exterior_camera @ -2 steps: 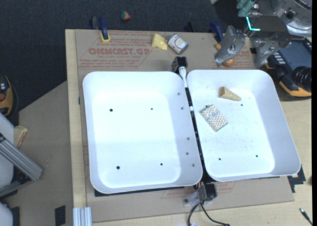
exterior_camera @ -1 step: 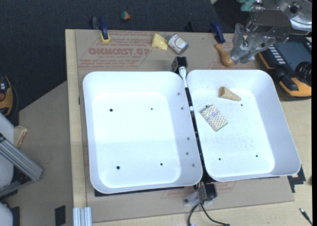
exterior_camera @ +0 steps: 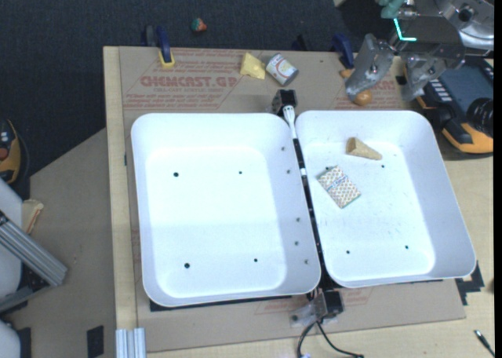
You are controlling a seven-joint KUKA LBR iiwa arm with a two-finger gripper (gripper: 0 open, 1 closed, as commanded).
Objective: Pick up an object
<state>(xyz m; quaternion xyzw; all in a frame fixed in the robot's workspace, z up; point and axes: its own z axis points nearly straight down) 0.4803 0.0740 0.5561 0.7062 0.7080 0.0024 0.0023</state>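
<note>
In the right bin (exterior_camera: 439, 191) two small things lie in the far half, nearer its left wall than its right. The tan wedge (exterior_camera: 363, 149) sits close to the far rim, its long axis running roughly left to right across the bin with a slight tilt, the narrow tip toward the left and far side, the broad end toward the right. Just nearer the front and a little left of it, apart from it, lies a flat patterned packet (exterior_camera: 339, 187), a small rectangle turned on the diagonal, its long axis running from far-left to near-right. The left bin (exterior_camera: 157, 215) sits beside the right one, the two meeting along a dark seam down the middle. The gripper (exterior_camera: 390, 74) hangs over the cardboard sheet (exterior_camera: 196, 82) beyond the far rim of the right bin, near its far right corner, outside the bin. Its two grey fingers (exterior_camera: 367, 70) stand well apart, spread wide, with nothing between them; a small orange-brown lump (exterior_camera: 361, 97) lies on the cardboard just under the left finger's tip, and whether they touch cannot be told. On the cardboard beyond the left bin's far right corner lie a yellow wedge (exterior_camera: 252, 67) and, just beside it, a small white box (exterior_camera: 281, 69).
</note>
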